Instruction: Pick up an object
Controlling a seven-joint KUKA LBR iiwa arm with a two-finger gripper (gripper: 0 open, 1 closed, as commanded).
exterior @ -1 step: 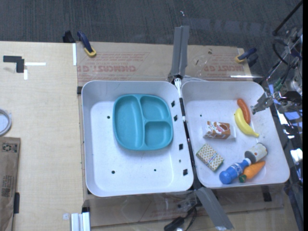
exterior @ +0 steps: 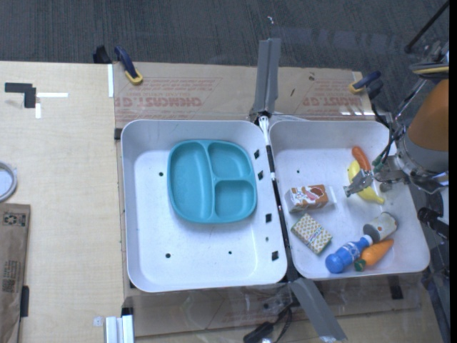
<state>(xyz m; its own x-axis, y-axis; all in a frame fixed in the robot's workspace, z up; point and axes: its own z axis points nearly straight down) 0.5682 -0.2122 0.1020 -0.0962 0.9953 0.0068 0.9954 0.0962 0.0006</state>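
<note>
The jaws [exterior: 359, 185] sit low at the banana [exterior: 361, 189]; whether they grip it, I cannot tell; crowded by the carrot [exterior: 360, 158], they may slip off.

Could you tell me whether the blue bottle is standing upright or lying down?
Lying down: the bottle rests on its side on the right bin floor beside a carrot.

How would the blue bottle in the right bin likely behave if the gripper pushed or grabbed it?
The blue bottle lies on its side and looks round, so it may roll when nudged. The orange carrot lies against it and would probably shift too. Its smooth surface might slip.
</note>
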